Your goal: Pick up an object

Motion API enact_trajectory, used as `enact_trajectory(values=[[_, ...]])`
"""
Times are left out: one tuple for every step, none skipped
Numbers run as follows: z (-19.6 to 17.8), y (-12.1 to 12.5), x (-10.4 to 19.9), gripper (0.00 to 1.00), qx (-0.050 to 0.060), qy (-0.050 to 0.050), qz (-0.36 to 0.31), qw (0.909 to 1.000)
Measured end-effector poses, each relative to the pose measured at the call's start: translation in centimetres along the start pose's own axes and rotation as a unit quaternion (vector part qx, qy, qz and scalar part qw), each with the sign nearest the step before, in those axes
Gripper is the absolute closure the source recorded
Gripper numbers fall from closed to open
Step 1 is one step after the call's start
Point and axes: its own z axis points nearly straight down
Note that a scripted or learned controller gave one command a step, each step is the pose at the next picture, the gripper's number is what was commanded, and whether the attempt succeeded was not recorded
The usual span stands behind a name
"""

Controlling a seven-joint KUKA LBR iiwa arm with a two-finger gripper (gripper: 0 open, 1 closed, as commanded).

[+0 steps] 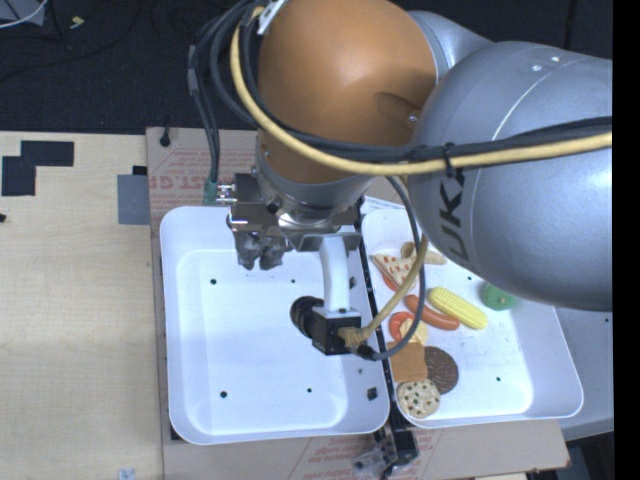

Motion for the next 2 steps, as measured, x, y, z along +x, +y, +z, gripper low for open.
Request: enact_trajectory(values=[[-1.5, -0.7, 0.0, 1.0, 0.001, 0.0, -0.003, 1.0], [-3.5, -1.2, 0.0, 1.0, 0.0, 0.0, -0.003, 1.0]])
